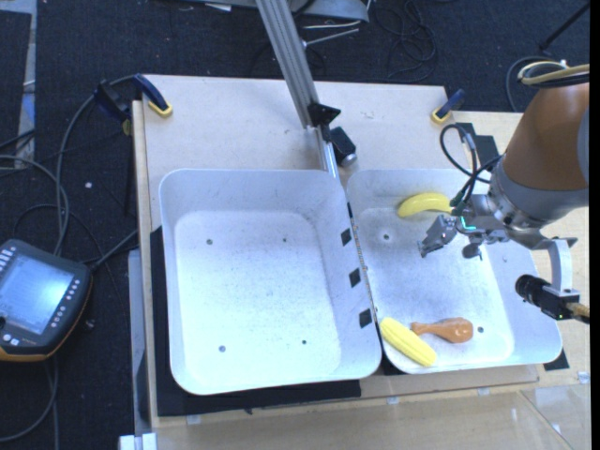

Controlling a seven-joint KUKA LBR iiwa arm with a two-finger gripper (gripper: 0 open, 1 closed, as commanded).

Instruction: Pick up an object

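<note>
The gripper [439, 239] is hovering just below the banana [423, 203], fingers' state unclear, so it is needing a centred approach before descending and clenching.

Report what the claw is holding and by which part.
Nothing. The claw hangs over the right bin, just below the banana, with nothing between its fingers. The corn and drumstick lie untouched.

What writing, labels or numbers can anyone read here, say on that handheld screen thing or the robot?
No text can be read.
Handheld control pad: its screen shows light patches, too blurred to read.
Arm: no legible marking.
White bins: only specks and small black tabs, no lettering.
</note>
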